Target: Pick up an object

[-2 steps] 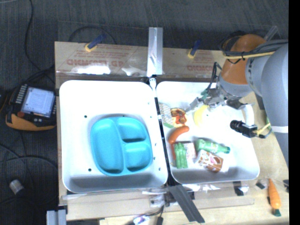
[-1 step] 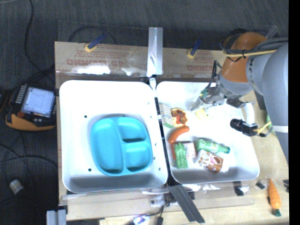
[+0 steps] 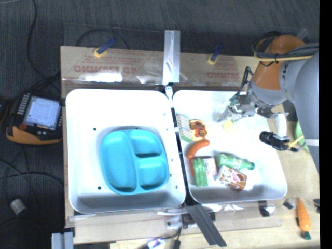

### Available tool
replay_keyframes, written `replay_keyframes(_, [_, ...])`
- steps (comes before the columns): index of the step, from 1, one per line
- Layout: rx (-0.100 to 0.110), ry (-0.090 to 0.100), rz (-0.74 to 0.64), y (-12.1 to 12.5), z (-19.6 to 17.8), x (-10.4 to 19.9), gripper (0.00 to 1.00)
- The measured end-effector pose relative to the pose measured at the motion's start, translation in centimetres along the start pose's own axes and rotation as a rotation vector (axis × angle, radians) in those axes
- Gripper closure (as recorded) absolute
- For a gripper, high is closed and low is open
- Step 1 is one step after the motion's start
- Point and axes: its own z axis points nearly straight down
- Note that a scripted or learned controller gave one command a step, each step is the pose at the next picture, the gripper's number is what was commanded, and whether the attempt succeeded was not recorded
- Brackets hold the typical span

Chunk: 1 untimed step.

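White right bin (image 3: pixel 270 183) holds the candidates; gripper (image 3: pixel 236 109) sits over its far right part, arm entering from the right; jaw state cannot be read at this slant, and nothing can be made out between them, so no hold recorded.

Contents: small yellow piece (image 3: pixel 229 125) lies just beside and slightly nearer the camera than the gripper, the closest item; orange sausage (image 3: pixel 196 148) lies further off toward the centre divider, long axis slanting up to the right; patterned packet (image 3: pixel 195 128) above it against the divider; green bottle (image 3: pixel 234 162) lies flat, long axis roughly left to right; green carton (image 3: pixel 199 171) stands lengthwise beside it; brown-and-white pouch (image 3: pixel 232 179) near the front wall.

Left bin (image 3: pixel 83 113) carries a blue divided tray (image 3: pixel 134 160); not relevant to the pick.

Judgement: descent not yet made; shortest move is a small shift toward the yellow piece; for the sausage or bottle, jaws should close across the short axis.
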Motion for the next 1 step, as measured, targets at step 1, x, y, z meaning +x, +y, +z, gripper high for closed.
replay_keyframes(1, [-0.001, -0.002, 0.084, 0.39, -10.04, 3.30, 1.00])
